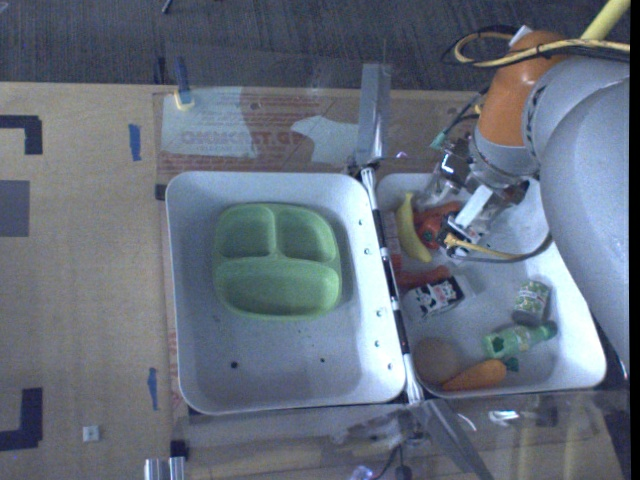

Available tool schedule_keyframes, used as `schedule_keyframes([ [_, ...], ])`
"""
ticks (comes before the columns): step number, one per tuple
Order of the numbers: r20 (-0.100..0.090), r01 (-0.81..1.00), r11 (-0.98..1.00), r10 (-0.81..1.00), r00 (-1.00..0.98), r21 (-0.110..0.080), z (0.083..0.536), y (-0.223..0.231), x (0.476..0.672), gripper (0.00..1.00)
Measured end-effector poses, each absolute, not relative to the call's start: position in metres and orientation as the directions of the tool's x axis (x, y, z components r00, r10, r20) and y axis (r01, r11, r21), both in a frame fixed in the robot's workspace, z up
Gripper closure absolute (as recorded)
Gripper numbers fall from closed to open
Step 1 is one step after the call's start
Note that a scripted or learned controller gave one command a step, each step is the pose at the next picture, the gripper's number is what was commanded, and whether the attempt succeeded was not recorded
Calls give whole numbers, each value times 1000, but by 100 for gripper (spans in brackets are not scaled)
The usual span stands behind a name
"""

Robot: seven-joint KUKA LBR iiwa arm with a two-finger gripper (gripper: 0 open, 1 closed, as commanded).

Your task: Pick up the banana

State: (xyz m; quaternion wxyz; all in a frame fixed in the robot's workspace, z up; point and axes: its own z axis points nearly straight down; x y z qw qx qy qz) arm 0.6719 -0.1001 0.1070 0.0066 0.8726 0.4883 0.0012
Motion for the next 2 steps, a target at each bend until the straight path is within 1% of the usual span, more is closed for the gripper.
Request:
schedule_keyframes([
  [1, 0, 848, -531, 848, 531, 0, 185, -51, 646, 0],
  [2, 8, 878, -477, 879, 477, 24, 115, -87, 642, 0],
])
